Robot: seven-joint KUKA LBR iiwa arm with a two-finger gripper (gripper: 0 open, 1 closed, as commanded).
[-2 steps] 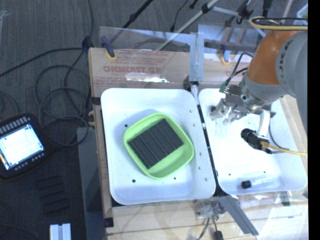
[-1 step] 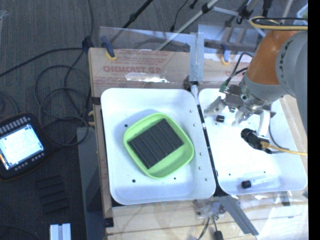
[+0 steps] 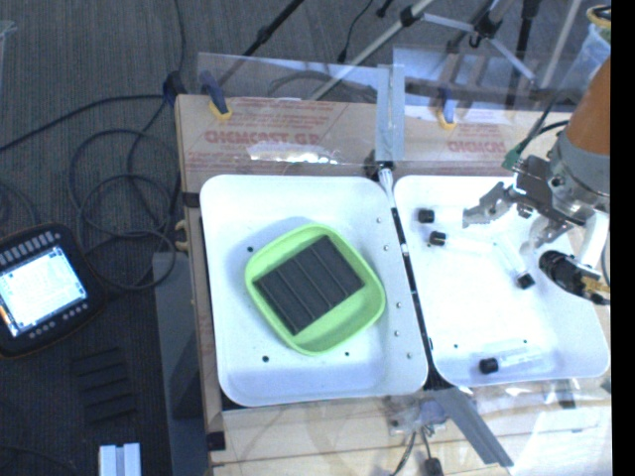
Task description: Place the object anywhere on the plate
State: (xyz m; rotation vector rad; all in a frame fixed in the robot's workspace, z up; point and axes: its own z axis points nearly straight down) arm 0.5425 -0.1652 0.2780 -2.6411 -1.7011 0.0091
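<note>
Closest to us is a grey metal bar (image 3: 466, 432) that sticks out under the front of the bench. Just behind it sit two white bins side by side.

The right bin (image 3: 466, 325) has a clear tube (image 3: 511, 361) lying near its front edge. The tube has a black cap on its left end. Three small black bits lie in this bin too. Two bits (image 3: 431, 226) sit close together near the back left, and one bit (image 3: 525, 281) sits by the right side.

The gripper (image 3: 518, 220) hangs over the back right part of the right bin. Its two fingers (image 3: 486, 209) are spread wide apart, and nothing is between them. The grey arm (image 3: 585, 162) comes in from the right, and its orange band (image 3: 598, 112) is just above.

The left bin (image 3: 228, 266) holds a green plate (image 3: 266, 261). The plate sits near the middle of the bin and is turned a bit. A dark grey slab (image 3: 308, 284) with lines across it lies flat on the plate. It covers most of the plate's middle. The slab is well apart from the gripper.

Behind both bins there is brown card (image 3: 288, 137) with red letters. A blue and yellow clip (image 3: 214, 100) grips its back left corner. On the dark floor to the left sits a screen box (image 3: 40, 288) that glows, with black wires (image 3: 119, 206) looping near it.
</note>
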